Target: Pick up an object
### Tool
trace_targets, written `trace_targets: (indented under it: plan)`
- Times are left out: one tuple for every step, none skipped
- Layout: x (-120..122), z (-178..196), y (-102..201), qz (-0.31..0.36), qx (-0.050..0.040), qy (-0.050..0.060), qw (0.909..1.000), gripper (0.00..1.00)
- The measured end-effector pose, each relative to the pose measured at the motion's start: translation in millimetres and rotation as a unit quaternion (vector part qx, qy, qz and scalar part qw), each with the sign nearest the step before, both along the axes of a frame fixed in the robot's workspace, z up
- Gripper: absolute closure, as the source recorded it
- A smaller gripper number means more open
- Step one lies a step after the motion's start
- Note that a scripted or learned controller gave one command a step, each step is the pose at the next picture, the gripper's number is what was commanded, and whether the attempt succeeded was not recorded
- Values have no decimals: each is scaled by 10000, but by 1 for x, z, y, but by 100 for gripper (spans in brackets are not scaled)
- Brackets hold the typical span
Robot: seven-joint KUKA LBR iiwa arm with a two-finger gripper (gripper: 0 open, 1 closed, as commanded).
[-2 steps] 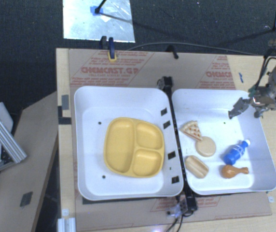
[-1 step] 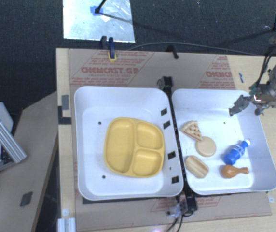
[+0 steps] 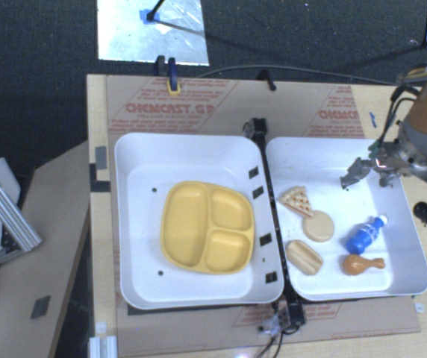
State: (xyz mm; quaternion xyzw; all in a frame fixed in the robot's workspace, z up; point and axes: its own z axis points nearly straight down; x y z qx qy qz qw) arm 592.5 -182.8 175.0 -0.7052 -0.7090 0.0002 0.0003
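Your claw hangs spread open and holding nothing at the right bin's upper right; below it lie a glossy blue plastic bottle, tan drumstick and ridged pizza wedge

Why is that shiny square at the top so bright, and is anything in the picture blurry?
In the camera view, the foil-like sheet on the dark floor catches glare; the white bins are evenly lit with soft shadows; the gripper looks slightly smeared, while the yellow tray and blue bottle stay sharp.
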Motion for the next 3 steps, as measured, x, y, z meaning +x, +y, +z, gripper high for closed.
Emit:
trace_targets:
  plan:
    - [-4, -49, -9, -20, -2, 6, 10000, 0]
    - [-4, -92, -8, -17, 0, -3, 10000, 0]
    - [-2, -79, -9, -13, -9, -28, 10000, 100]
